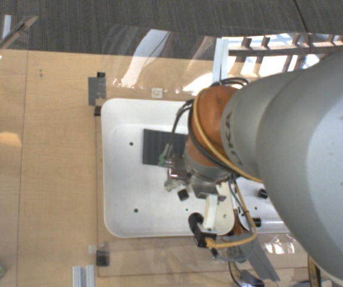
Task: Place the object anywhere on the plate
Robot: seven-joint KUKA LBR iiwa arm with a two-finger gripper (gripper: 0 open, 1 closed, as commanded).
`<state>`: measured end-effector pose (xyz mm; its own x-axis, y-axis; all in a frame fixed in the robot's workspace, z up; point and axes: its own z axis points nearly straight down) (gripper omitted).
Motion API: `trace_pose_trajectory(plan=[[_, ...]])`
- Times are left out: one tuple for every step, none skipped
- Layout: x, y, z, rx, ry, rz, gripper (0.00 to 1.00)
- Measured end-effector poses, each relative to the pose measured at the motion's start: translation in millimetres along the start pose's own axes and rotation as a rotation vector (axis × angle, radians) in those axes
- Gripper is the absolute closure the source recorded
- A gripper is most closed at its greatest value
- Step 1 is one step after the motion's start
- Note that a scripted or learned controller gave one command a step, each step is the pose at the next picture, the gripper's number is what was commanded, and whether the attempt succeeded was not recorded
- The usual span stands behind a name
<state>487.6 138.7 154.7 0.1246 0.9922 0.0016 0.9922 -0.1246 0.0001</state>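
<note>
The dark grey plate [159, 147] lies flat in the white bin [123, 214], in the bin's upper middle, toward its far edge, and it looks roughly square, with its sides running parallel to the bin's walls. Its right part is hidden under the arm [291, 160], so its full extent cannot be read. The claw [176, 181] hangs at the end of the wrist, just off the plate's near right corner, toward the bin's centre. From the claw, the visible part of the plate lies up and to the left, toward the bin's far left corner, and close by.

How far the claw stands open I cannot tell: the wrist body and cabling crowd the tip, and no clear gap shows. Something small and greenish [164, 157] sits at the plate's right edge just above the claw; whether that is the object, part of the tool, or something resting on the plate is too small to make out. I cannot say that the claw has hold of anything.

My judgement is that the coming move turns on that short offset: a small shift toward the bin's far left corner would bring the claw over the plate's face, and since anywhere on the plate will do, the plate's orientation matters little
</note>
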Motion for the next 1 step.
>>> trace_pose_trajectory(plan=[[78.7, -7.9, 64.8, -0.008, 0.006, 0.163, 1.0]])
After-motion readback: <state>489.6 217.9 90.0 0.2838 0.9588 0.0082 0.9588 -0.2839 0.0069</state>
